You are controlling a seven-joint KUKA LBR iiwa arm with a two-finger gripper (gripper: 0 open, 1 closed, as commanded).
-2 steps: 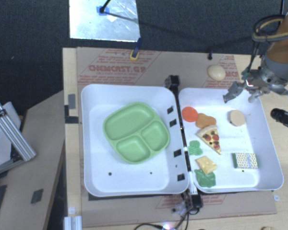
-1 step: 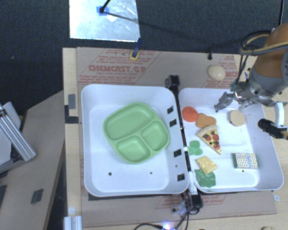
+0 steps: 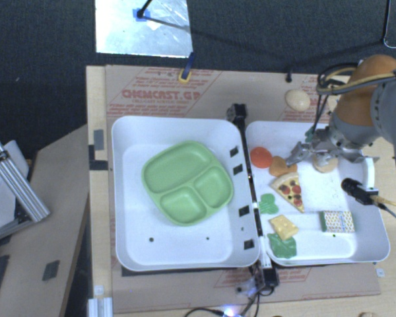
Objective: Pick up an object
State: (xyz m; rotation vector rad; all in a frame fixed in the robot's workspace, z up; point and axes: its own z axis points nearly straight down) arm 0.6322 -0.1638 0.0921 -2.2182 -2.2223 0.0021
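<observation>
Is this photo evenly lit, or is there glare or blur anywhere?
In the camera view, the shiny sheet at the top flares pale. The two white bins look bright but keep their edges. The green tray and pizza slice are sharp with soft shadows. The arm's gripper looks slightly smeared.

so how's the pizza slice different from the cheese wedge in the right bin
The pizza slice is a long, narrow triangle with red spots on an orange-yellow top; the cheese wedge is a stubbier block in plain yellow. The pizza slice lies nearer the bin's middle, while the cheese wedge sits lower, touching a green piece. Both are toy foods lying flat in the right bin.
</observation>
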